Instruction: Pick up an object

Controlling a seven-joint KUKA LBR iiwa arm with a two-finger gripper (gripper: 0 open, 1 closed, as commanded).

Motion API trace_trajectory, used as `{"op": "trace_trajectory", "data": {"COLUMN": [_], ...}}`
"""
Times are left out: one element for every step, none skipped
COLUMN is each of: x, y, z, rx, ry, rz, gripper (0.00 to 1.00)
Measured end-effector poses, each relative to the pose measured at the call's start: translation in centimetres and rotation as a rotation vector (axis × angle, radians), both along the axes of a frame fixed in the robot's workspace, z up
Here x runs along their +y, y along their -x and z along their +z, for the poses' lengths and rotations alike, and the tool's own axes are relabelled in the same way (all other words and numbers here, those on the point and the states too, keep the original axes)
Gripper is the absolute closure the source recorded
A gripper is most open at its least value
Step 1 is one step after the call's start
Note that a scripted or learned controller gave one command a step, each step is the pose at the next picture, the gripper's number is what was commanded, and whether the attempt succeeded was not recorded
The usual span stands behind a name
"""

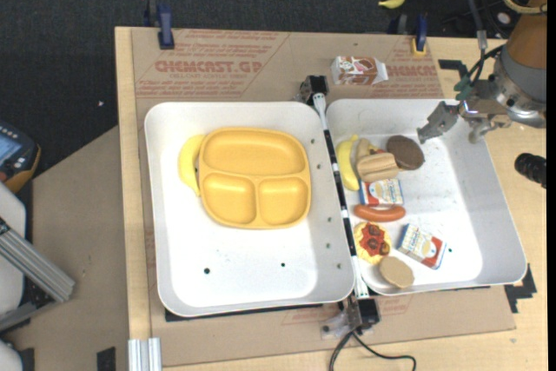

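- The tool (439, 124) hangs over the top right part of the right bin (486, 213). I cannot tell how far open it is, and nothing shows in its grip.
- Toy food lies along the left side of that bin: a banana (347, 162), a bread roll (377, 164), a brown round piece (405, 153), a sausage (380, 212), a pizza slice (371, 241) and a small carton (423, 245).
- The left bin (243, 274) holds a yellow tray (254, 176).
- A small packet (359, 69) lies on the surface above the bins.
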State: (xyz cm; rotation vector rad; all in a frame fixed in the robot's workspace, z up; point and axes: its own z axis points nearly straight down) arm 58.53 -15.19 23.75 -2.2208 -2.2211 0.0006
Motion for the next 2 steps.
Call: {"op": "trace_trajectory", "data": {"x": [-2.6, -5.6], "y": [-2.8, -8.3], "z": [-15.9, -15.1], "rx": [0.001, 0.003], "ry": [0.000, -0.003], "rz": [-0.002, 0.001], "gripper": [0.00, 0.00]}}
